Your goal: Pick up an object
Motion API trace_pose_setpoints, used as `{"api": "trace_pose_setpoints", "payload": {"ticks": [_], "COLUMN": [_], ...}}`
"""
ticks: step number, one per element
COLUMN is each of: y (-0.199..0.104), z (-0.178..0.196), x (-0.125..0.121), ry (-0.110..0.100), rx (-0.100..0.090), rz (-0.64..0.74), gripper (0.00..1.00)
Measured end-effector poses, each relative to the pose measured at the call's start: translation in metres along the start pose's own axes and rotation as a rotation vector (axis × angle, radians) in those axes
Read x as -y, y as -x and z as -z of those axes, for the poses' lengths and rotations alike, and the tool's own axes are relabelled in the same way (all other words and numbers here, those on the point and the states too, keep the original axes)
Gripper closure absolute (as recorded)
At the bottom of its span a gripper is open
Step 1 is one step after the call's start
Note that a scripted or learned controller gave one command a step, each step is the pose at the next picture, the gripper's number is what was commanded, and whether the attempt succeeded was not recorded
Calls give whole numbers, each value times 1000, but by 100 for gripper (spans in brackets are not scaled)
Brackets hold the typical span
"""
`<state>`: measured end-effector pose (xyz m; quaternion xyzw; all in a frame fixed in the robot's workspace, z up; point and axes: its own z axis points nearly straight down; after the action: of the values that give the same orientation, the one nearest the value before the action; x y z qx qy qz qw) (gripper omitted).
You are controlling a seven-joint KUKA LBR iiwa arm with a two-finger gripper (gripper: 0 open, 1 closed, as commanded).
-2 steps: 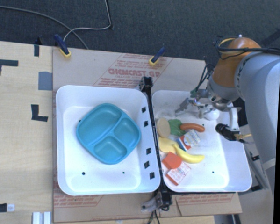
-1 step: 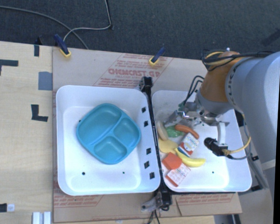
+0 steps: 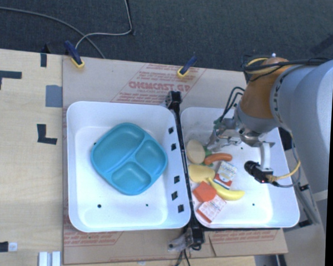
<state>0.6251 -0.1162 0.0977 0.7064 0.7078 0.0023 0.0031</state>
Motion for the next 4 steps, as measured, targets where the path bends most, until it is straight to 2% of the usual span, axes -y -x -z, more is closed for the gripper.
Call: {"api": "trace_pose_setpoints", "payload": {"ticks": [1, 2, 3, 4], "y": [0, 24, -7, -10], "z": [0, 16, -12, -11], "x": [0, -42, -11, 12], "ry": [0, -12, -6, -3], "rx": [0, 0, 0, 1], "rz": [0, -2, 0, -1], "gripper": [0, 0, 0, 0]}}
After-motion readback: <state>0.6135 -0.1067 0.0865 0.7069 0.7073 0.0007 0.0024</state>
